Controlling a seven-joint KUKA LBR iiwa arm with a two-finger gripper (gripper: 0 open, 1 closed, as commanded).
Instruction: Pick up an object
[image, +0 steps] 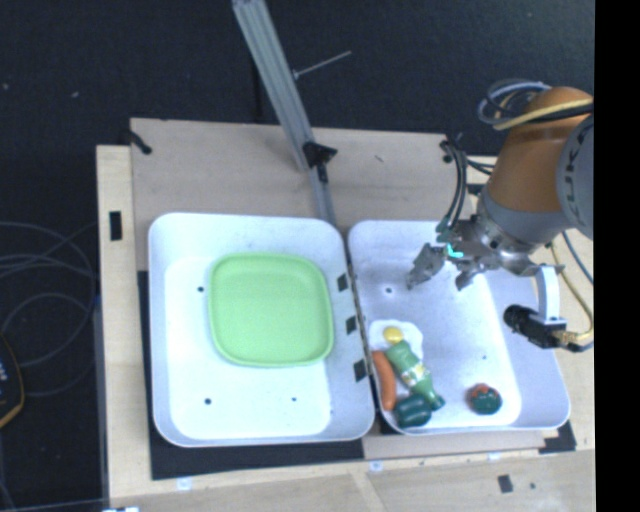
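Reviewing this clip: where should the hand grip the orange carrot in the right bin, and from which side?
Probably mid-length on the carrot, from above, fingers across its narrow width. It lies flat along the right bin wall, with the green toy close beside it, so clearance is tight.

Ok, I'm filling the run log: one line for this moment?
gripper: open, above right bin, holding nothing | toys: front-left corner | green plate: left bin

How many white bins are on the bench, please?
2: the left bin holds a green plate; the right bin holds small items at its near edge, below the claw.
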